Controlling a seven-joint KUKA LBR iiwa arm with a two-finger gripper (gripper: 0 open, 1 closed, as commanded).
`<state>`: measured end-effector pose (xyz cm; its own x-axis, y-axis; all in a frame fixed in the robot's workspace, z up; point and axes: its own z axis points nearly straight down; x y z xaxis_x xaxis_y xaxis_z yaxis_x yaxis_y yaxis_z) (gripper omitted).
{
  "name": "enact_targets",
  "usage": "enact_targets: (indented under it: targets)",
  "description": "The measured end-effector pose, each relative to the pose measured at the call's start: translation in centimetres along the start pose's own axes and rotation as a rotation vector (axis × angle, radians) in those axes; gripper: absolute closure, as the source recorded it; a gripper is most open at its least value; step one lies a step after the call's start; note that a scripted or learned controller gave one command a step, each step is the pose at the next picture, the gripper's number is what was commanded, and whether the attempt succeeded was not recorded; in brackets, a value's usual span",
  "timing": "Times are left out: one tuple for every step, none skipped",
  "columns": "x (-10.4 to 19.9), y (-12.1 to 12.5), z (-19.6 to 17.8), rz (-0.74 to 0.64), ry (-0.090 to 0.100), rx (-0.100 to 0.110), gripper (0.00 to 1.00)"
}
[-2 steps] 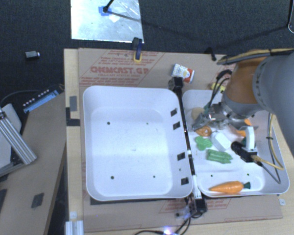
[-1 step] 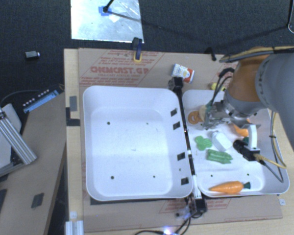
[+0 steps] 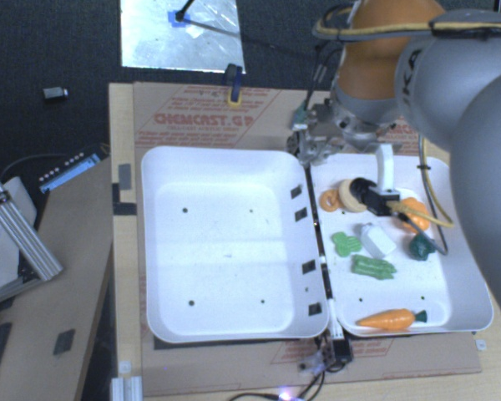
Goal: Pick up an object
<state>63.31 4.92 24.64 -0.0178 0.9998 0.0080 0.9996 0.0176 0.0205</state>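
Note:
My gripper (image 3: 311,147) hangs over the far end of the divider between the two bins, at the back left corner of the right bin (image 3: 459,295). In that bin lie an orange ring (image 3: 328,200), a cream doughnut shape (image 3: 348,194), a green leafy piece (image 3: 345,243), a green pod (image 3: 373,266), a white block (image 3: 378,241), a teal lump (image 3: 421,246), an orange piece (image 3: 414,212) and a carrot (image 3: 387,318). The nearest of them, the ring and the doughnut, lie a little in front of the gripper, apart from it.
The left bin (image 3: 225,241) lies beside the right one, with black clips along the shared rim (image 3: 316,232). The grey arm (image 3: 459,98) covers the right bin's far right side. A yellow and blue clamp (image 3: 234,86) stands on the cardboard behind the bins.

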Motion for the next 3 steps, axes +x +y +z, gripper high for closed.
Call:
enact_targets:
  targets:
    - [-5.1, 3.2, 2.2, 0.019, -0.010, 0.018, 1.00]
    - [-0.2, 4.0, -18.0, 0.009, -0.006, -0.002, 1.00]
    - [9.0, 4.1, -23.0, 0.004, -0.003, 0.012, 1.00]
